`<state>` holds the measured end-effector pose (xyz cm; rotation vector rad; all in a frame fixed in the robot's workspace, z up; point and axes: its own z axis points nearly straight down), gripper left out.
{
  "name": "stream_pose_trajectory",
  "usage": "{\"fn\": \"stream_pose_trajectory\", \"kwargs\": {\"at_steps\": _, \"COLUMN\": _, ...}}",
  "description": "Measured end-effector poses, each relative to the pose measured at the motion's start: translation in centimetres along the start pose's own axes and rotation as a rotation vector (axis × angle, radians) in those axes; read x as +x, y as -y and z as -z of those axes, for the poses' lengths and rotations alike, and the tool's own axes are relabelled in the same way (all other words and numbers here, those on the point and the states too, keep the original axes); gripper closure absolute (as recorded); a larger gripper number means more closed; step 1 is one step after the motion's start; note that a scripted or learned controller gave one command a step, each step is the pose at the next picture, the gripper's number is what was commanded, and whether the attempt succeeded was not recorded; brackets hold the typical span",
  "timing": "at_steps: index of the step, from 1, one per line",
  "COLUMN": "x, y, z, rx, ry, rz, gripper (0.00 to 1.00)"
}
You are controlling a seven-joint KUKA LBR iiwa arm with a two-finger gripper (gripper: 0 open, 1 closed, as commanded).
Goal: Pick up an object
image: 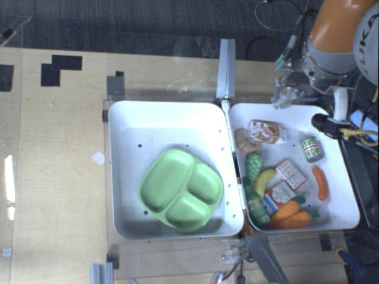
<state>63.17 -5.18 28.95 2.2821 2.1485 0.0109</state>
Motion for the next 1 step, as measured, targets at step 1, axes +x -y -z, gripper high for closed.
{"fn": "stream_pose_trajectory", "kwargs": {"at_steps": 1, "x": 7.75, "y": 3.00, "z": -2.29, "rx": 0.006, "ry": -0.001, "rz": -0.033, "gripper": 1.00}}
